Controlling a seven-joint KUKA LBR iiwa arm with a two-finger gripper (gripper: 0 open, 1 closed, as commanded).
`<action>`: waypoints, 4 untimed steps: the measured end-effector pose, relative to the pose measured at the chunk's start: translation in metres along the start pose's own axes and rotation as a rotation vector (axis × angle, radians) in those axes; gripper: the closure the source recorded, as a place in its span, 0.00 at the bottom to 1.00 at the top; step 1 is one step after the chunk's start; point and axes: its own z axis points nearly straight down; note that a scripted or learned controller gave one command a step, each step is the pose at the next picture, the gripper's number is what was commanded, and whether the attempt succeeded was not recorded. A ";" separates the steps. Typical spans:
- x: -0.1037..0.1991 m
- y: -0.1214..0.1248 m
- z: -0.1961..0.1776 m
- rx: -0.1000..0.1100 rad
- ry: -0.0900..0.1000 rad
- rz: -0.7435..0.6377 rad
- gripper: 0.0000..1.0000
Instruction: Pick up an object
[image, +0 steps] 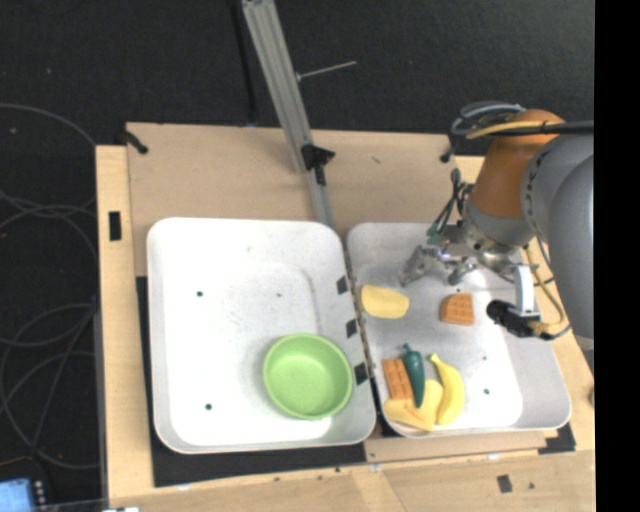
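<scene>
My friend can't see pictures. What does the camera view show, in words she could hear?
A grey robot arm's gripper hangs over the right white bin, above a yellow lump, an orange waffle-like square and a pile with bananas. A green bowl sits in the left white bin.

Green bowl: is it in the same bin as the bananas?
No. The green bowl sits in the left bin, while the bananas lie in the right bin.

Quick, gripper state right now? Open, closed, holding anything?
Gripper: over the right bin, above the yellow piece; open or closed cannot be told, and nothing is seen held.
</scene>
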 end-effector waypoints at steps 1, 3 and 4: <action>-0.002 0.000 0.004 -0.004 -0.001 0.000 0.00; -0.006 0.005 -0.073 -0.013 0.002 -0.001 1.00; -0.006 0.006 -0.139 -0.014 0.002 -0.004 1.00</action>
